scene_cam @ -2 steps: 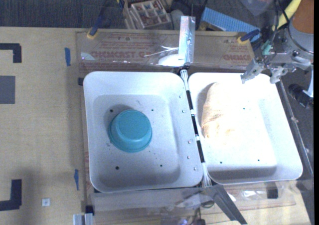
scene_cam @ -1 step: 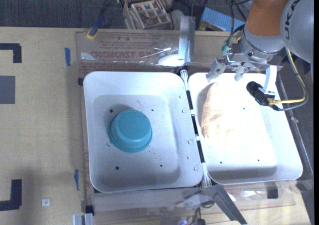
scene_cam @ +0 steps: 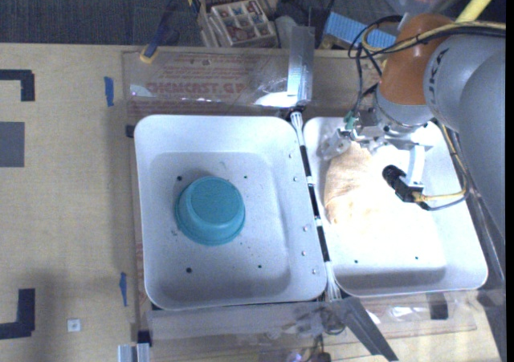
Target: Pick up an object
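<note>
gripper (scene_cam: pixel 365 134) sits low in the right white bin (scene_cam: pixel 418 272), right over a pale tan lumpy soft thing (scene_cam: pixel 353 188) — lined up to grab — grip state, can't tell.

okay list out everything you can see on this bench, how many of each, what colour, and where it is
Bins: two, white, side by side on the bench.
Bowl: one, teal, upside down, middle of the left bin.
Soft lump: one, pale tan, left part of the right bin; what it is cannot be told.
Clear plastic sheet: one, with faded red print, behind the left bin.
Blue tape marks: two, on the bench left of the bins.
Arm: one, grey with orange band, over the right bin.
Pincer: one, just above the lump's upper end.
</note>
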Controlling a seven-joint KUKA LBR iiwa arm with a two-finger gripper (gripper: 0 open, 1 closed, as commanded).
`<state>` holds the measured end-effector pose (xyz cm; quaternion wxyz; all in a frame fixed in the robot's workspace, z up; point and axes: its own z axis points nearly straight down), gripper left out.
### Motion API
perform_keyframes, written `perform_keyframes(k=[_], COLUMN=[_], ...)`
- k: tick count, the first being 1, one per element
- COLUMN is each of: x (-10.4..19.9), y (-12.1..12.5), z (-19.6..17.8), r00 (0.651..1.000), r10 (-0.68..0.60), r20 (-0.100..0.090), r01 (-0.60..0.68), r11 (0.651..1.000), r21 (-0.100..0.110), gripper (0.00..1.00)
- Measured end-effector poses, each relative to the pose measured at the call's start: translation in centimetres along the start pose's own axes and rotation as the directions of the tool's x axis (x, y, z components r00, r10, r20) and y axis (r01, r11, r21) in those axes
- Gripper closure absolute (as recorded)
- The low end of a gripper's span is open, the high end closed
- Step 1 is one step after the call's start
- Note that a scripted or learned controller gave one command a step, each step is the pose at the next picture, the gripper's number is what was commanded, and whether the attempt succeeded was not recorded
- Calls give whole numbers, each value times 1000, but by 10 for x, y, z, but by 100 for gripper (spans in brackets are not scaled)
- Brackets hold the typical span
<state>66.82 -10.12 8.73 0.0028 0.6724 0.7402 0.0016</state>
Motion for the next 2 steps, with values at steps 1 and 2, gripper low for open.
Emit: perform_keyframes(k=[1,2], x=[-1,34], y=[1,3], z=[-11,-98], r00=[1000,971], r10=[3,-237], r20=[-1,-1], r01=[-3,237], r11=[1000,971], r21=[-4,1], gripper=[100,100])
